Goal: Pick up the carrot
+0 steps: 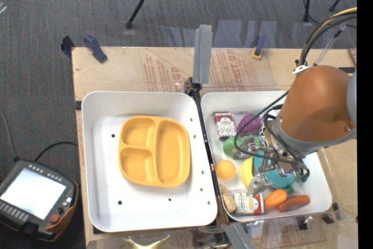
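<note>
Carrot tapered, smooth orange, right bin front; jaws just above it, state unclear.

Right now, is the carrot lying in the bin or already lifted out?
Lying in. The carrot rests on the floor of the right bin, near its front edge, below the gripper, not between its fingers.

one fixed camera looks down slantwise on both white bins.
</note>
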Motion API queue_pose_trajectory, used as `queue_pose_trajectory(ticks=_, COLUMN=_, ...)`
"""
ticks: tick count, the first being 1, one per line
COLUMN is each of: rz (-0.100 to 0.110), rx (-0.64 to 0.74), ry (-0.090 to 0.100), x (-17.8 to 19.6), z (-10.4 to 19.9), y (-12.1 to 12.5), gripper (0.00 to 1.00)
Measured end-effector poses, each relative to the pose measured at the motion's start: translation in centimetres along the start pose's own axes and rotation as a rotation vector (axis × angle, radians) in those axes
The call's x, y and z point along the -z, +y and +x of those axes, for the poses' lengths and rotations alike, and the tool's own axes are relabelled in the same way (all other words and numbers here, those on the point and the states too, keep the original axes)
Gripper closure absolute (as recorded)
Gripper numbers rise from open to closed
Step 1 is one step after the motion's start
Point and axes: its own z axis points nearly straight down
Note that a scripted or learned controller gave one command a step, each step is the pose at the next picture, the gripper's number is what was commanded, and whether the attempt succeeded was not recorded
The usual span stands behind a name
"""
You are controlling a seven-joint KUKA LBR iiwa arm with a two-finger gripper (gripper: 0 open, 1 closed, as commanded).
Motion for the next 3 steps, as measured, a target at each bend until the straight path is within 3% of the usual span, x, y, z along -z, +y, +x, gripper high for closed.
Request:
queue_pose_trajectory(ticks=1, rz=0.003, rx=0.199, ry=0.002, x=0.0, z=0.5, y=4.5, gripper=0.0)
queue_pose_trajectory(ticks=2, rz=0.002, rx=0.203, ry=0.001, x=0.9, z=0.4, y=4.7, gripper=1.0)
queue_pose_trajectory(ticks=3, rz=0.008, rx=0.247, ry=-0.007, x=9.4, z=-1.3, y=-5.8, gripper=1.0)
